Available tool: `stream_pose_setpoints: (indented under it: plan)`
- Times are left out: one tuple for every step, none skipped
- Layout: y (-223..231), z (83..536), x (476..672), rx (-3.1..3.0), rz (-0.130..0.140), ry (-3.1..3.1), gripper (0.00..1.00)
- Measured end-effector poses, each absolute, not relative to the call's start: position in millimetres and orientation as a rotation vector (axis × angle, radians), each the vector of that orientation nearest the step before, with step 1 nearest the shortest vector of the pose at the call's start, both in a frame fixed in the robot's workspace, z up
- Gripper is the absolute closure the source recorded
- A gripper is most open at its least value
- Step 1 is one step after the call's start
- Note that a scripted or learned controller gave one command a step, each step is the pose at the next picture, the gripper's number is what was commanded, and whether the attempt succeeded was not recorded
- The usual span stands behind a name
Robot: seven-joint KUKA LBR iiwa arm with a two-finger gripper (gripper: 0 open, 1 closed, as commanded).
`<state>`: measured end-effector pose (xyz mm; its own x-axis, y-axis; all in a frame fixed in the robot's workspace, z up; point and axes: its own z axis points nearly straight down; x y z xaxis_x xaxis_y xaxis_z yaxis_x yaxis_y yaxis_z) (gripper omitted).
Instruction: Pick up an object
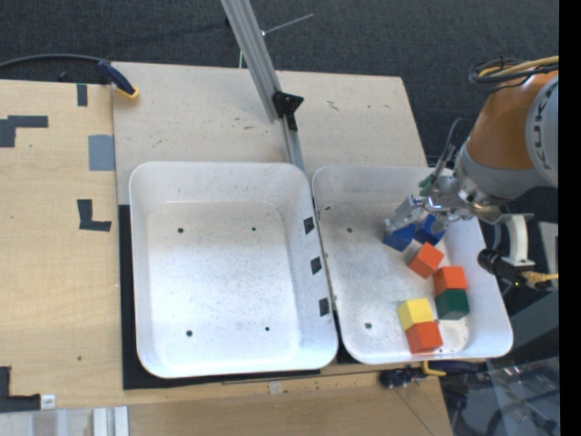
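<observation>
Pincer [416,218] low in the right bin [363,271], directly over the blue block [399,238]; block just toward 7 o'clock of the tips, long axis roughly 10-to-4. Spread or pressed together: cannot tell. Orange block [424,260] beside, toward 5.

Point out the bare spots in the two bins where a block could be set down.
Free: the whole left bin; in the right bin, the floor beside the divider. Crowded: its far-right side, where the pincer sits over the blue block and the orange, green and yellow blocks cluster.
</observation>
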<state>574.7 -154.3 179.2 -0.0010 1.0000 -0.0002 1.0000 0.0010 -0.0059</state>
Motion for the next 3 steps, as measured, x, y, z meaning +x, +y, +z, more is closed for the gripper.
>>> stream_pose_setpoints:
  plan:
    - [-153.3,135.5,574.7,-2.217,0.007,-2.22,0.0]
    - [-152.6,148.0,576.2,-2.217,0.002,-2.224,1.0]
    - [-145.5,193.5,573.5,-2.221,-0.003,-2.225,1.0]
